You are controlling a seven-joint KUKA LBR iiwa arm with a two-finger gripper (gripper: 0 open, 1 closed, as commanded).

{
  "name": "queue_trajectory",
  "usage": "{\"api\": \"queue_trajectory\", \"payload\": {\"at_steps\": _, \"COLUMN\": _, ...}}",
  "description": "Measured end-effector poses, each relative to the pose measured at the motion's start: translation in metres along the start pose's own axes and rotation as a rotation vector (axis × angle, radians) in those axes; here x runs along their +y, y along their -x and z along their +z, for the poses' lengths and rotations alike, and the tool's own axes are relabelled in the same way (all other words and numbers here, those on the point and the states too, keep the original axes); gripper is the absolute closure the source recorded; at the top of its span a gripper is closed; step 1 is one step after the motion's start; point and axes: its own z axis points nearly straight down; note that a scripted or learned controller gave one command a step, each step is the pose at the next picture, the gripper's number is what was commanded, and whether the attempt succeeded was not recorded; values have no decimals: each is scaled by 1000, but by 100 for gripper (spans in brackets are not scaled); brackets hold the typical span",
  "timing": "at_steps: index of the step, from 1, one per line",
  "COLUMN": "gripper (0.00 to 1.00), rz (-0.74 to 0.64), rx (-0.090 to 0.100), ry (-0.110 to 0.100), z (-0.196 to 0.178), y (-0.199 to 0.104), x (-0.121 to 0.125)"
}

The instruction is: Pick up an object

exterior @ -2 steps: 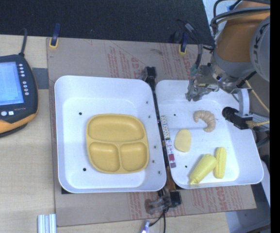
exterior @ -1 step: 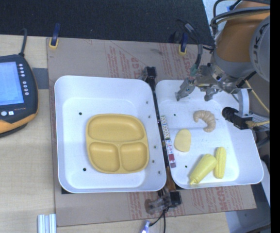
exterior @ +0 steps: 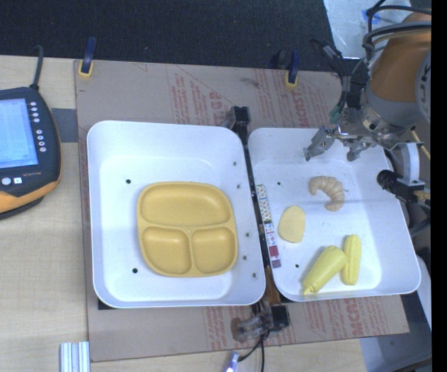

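In the right bin [exterior: 393, 285] lie a pale croissant-shaped piece [exterior: 328, 191], a flat yellow oval chip [exterior: 291, 224], a yellow cone-shaped piece [exterior: 321, 270] and a small corn cob [exterior: 352, 259]. My gripper [exterior: 335, 148] hangs over the bin's far edge, above and beyond the croissant piece. Its two fingers are spread apart with nothing between them. The left bin [exterior: 107, 208] holds a yellow divided plate [exterior: 186, 229].
A teach pendant with a lit screen [exterior: 10, 149] lies on the bench at the left. Clamps [exterior: 86, 59] hold the cardboard sheet under the bins at its far edge. A ruler strip [exterior: 265, 223] runs along the seam between the bins.
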Motion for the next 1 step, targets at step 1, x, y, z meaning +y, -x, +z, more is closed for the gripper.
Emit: {"api": "queue_trajectory", "payload": {"at_steps": 1, "gripper": 0, "rz": -3, "rx": -1, "ry": -2, "z": 58, "y": 34, "x": -14}}
